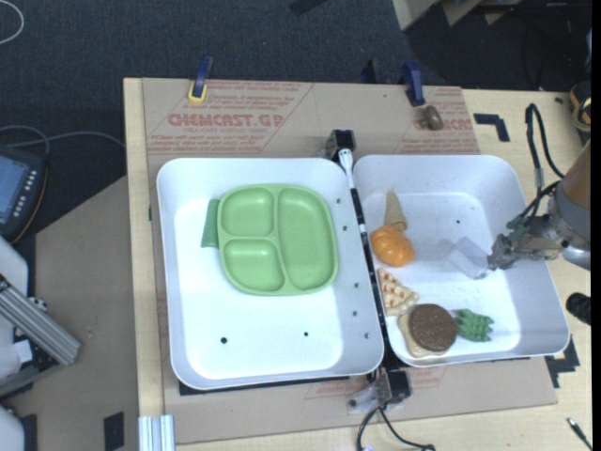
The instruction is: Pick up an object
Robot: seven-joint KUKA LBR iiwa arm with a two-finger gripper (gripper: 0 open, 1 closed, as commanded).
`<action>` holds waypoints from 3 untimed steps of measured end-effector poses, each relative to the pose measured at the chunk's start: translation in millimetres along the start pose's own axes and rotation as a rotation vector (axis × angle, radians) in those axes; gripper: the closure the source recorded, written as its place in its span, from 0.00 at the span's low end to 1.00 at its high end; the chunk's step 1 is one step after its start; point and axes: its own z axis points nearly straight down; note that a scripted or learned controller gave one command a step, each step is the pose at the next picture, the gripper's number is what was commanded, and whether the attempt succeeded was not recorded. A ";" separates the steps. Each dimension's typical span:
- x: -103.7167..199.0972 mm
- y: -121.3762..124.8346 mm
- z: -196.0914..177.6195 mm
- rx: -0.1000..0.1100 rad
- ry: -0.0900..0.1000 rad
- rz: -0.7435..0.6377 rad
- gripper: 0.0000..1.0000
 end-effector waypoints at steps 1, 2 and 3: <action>5.3 2.9 -62.5 -0.004 -0.001 0.000 1.00; 5.1 3.7 -72.1 0.000 0.001 0.000 1.00; 36.6 43.9 -81.0 -0.002 0.001 -0.004 1.00</action>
